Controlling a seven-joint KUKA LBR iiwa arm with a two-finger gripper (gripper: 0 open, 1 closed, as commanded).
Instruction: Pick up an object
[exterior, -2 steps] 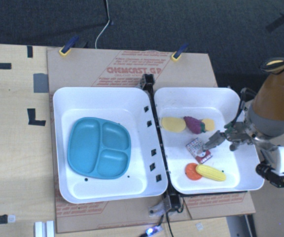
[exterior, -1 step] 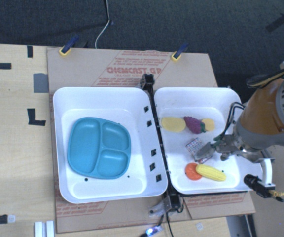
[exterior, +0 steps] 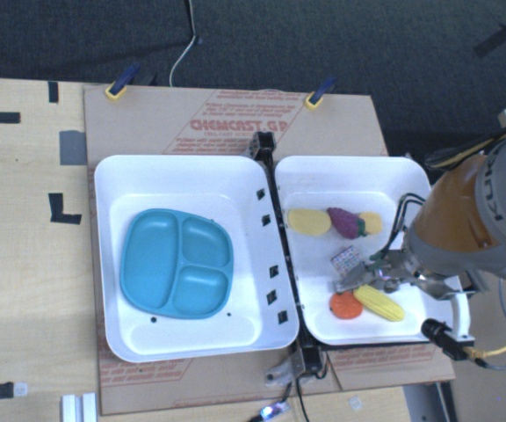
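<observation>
- My tool (exterior: pixel 358 275) sits low inside the right bin (exterior: pixel 411 176), over its near half, just beside a toy corn cob (exterior: pixel 380 303) and an orange-red toy tomato (exterior: pixel 346 305).
- Tool state: I cannot tell how far it is open; nothing is visibly held.
- Candidate objects, all in the right bin: the corn and tomato at the near side; a yellow toy lemon (exterior: pixel 309 222), a purple toy eggplant (exterior: pixel 346 222) and a small yellow piece (exterior: pixel 372 224) toward the far side.
- The left bin (exterior: pixel 112 178) holds a blue divided plate (exterior: pixel 177 263), well apart from my tool.
- Step in hand, by my judgement: the approach to a grasp, not yet secured.
- Next move calls for settling on the corn or tomato, centring over it, closing, then lifting straight up.
- Risk: the two lie touching or nearly so; one may be nudged aside.
- Legible writing: red print on the cardboard sheet (exterior: pixel 235 121) covering the worktop at the far side reads roughly "CHEMCAST"; the smaller lines are unreadable.
</observation>
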